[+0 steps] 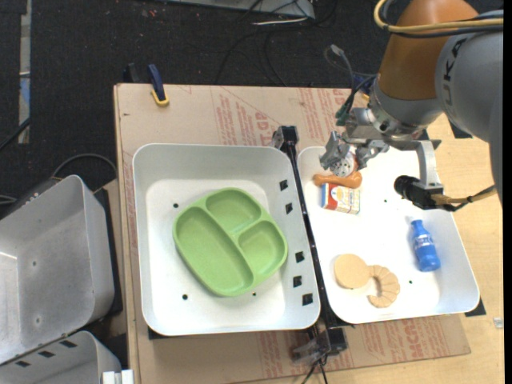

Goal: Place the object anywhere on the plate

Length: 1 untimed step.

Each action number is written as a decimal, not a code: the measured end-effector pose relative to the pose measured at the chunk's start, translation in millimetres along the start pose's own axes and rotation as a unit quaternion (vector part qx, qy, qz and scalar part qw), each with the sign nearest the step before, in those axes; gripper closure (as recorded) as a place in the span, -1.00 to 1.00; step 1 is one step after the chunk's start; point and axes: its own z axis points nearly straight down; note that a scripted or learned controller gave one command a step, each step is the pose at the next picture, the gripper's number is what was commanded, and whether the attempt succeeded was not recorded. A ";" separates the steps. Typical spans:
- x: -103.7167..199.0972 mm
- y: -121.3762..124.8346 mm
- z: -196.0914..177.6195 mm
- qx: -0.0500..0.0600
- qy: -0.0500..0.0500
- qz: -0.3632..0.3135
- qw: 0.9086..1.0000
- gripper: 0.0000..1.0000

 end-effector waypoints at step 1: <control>45.7 -11.3 -0.4 0.002 0.000 0.001 1.000 1.00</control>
